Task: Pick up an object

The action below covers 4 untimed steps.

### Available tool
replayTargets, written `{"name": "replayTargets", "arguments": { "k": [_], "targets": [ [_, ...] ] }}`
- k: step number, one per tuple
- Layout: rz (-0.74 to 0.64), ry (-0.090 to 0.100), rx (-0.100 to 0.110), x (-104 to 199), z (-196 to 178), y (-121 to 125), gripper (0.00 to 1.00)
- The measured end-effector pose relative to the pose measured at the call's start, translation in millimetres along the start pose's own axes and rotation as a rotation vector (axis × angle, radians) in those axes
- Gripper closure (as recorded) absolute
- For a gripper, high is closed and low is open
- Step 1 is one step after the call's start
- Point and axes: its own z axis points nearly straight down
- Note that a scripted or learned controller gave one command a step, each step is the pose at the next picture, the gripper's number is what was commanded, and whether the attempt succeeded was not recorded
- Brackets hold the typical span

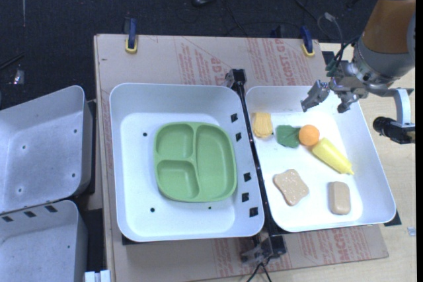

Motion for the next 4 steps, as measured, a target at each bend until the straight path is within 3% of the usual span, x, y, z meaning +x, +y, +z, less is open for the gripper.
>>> {"name": "replayTargets", "arguments": {
  "k": [1, 3, 4],
  "targets": [
    [-0.002, -0.002, -0.011, 0.3, -6.5, 2.4, 0.0],
    [0.0, -0.001, -0.005, -6.6, 107.6, 3.1, 0.0],
    [0.0, -0.002, -0.008, -6.1, 147.1, 3.0, 0.0]
  ]
}}
